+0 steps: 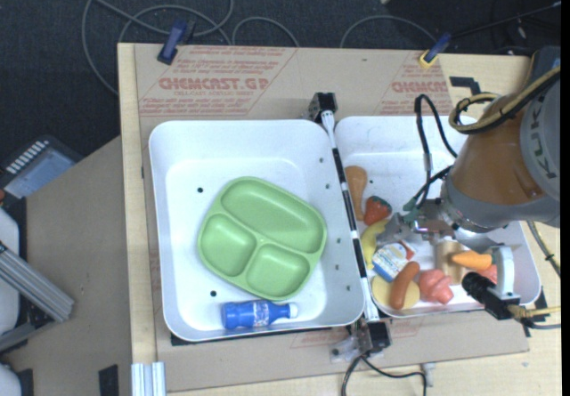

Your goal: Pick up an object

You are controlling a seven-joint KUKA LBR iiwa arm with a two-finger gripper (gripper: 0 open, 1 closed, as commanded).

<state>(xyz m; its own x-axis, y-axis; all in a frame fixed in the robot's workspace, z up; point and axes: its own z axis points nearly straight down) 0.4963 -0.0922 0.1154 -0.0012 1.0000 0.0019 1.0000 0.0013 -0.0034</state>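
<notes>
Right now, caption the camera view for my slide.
KUKA arm's gripper poised over toy food in the right bin; green divided plate and blue bottle in the left bin.

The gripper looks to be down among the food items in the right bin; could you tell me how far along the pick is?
Done: the arm has reached into the right bin, and the gripper sits low over the toy food pile. In hand: nothing I can confirm; its tips are too cluttered to read. Left: a visible grasp and lift. The sausage and strawberry lie in the bin.
</notes>
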